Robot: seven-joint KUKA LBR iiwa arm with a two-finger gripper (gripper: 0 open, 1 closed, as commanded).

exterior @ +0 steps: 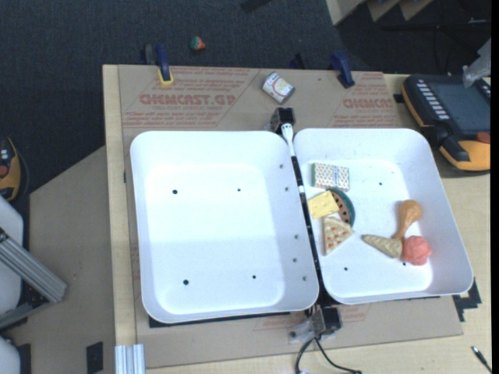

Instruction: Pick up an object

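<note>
The right bin (437,170) holds several small toy foods. A pale checked packet (330,175) lies near its upper left. Below it sit a yellow cheese wedge (321,205) on a dark teal disc (344,206) and a pizza slice (335,233). Toward the right lie a tan drumstick (405,215), a pink ball (418,249) and a beige cone (383,245) touching it. The left bin (156,209) has a bare white floor.
A small wrapped box (277,87) lies on the cardboard bench top behind the bins. Blue clamps (163,62) (341,67) grip the back edge. A yellow and black device (452,119) sits at the right. Cables (316,341) hang at the front.
</note>
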